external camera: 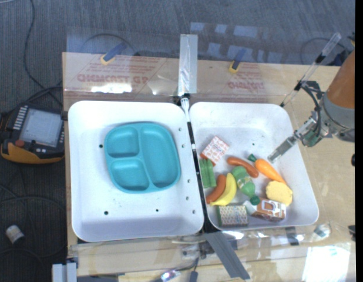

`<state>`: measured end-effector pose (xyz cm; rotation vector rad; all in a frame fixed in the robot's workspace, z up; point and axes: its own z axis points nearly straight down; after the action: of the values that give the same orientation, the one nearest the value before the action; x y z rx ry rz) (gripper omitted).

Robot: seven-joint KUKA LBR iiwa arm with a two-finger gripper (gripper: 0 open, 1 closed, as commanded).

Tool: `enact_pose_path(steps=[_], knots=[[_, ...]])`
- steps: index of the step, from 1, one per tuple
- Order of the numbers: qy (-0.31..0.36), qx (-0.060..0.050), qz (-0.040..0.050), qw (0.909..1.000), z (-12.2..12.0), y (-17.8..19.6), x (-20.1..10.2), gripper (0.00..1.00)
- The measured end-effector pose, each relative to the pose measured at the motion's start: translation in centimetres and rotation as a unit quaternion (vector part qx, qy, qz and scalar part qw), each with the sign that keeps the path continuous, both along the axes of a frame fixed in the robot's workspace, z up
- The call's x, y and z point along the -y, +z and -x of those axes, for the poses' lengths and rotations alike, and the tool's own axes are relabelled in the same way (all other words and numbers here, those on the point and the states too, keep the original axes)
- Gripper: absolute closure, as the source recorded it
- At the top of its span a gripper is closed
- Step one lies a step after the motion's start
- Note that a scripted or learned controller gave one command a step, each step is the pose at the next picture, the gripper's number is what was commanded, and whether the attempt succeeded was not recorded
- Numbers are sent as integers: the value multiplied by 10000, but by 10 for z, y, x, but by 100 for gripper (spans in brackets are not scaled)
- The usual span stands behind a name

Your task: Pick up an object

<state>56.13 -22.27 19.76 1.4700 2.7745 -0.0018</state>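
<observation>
Several toy foods lie in the right bin [258, 119]: an orange carrot [268, 169], a red sausage [242, 164], a yellow banana [228, 191], a green pepper [246, 184], a yellow lump [279, 191], a pink-and-white box [215, 148], a green cucumber [206, 173], a patterned can [233, 215] and a brown carton [269, 210]. My gripper [275, 153] reaches in from the right at a slant. Its tip hangs just above and right of the carrot's thick end. Nothing is seen in its grasp.
The left bin [87, 204] holds a blue divided plate [140, 156]. A metal divider strip [188, 69] stands behind where the bins meet. A handheld pendant [32, 134] lies on the floor at the left. The arm's orange band [349, 81] is at the right edge.
</observation>
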Motion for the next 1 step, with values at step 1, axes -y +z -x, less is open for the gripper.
enact_pose_path(steps=[1], knots=[[564, 57, 23, 9984, 19, -107, -58, 0]])
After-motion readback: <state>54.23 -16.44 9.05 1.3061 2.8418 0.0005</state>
